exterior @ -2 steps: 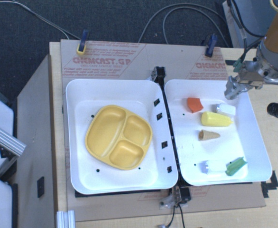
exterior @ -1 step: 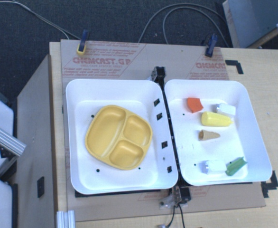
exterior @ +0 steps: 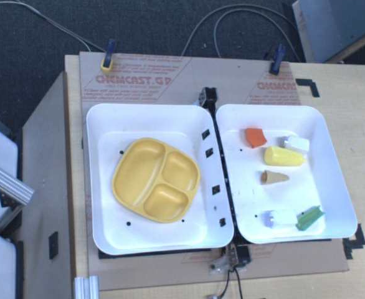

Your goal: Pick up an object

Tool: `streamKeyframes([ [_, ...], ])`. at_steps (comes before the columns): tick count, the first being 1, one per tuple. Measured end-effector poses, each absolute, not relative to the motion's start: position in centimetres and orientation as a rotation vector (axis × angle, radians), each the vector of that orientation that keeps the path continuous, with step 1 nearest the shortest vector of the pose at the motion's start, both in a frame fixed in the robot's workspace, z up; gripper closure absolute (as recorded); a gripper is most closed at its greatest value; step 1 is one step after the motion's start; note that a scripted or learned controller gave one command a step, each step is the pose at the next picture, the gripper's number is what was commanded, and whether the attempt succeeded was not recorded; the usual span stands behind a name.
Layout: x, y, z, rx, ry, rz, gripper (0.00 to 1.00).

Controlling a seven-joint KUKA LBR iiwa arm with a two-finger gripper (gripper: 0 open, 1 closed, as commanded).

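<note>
The right bin [exterior: 332, 167] holds several small objects. An orange block [exterior: 255, 137] lies near its back. Beside it to the right is a small white piece [exterior: 296, 144]. A yellow banana-like toy [exterior: 284, 157] lies below those. A tan cone-shaped piece [exterior: 273, 177] sits near the middle. At the front lie a clear little bottle [exterior: 277, 218] and a green object [exterior: 309, 218], side by side. In the left bin [exterior: 101, 167] rests a yellow divided plate [exterior: 156, 179].
Both bins stand on a cardboard sheet [exterior: 189, 80] clamped at the back by a blue-yellow clip [exterior: 109, 56] and a blue clip [exterior: 277, 59]. Black clips [exterior: 208, 95] join the bins along the middle. Cables [exterior: 232, 17] lie on the dark floor behind.
</note>
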State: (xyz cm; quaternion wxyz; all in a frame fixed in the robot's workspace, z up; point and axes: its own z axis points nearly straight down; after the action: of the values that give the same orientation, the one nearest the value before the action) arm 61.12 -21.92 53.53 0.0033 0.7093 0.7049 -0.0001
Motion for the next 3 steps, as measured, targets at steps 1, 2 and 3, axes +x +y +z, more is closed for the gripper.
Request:
streamKeyframes([
  [1, 61.1, -21.4, 54.8, 2.213, 2.215, 0.003, 1.00],
  [2, 61.2, -21.4, 56.0, 2.208, 2.212, 0.005, 1.00],
  [3, 61.2, -21.4, 57.2, 2.204, 2.208, 0.007, 1.00],
])
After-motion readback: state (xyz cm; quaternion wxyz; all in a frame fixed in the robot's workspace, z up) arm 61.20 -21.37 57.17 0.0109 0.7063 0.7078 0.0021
